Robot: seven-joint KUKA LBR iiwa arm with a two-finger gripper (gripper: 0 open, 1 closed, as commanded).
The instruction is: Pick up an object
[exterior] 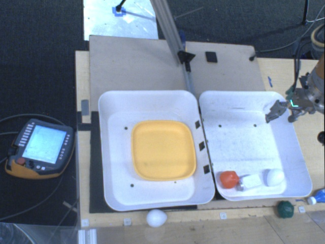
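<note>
Two bins sit side by side. The left bin (109,151) holds a plate (163,149). Three small objects (250,179) line the right bin (254,136)'s near edge.

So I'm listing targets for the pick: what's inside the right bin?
Along the right bin's near edge lie a red object, a small white piece and a white egg-shaped one. The claw hangs over its far right corner.
</note>
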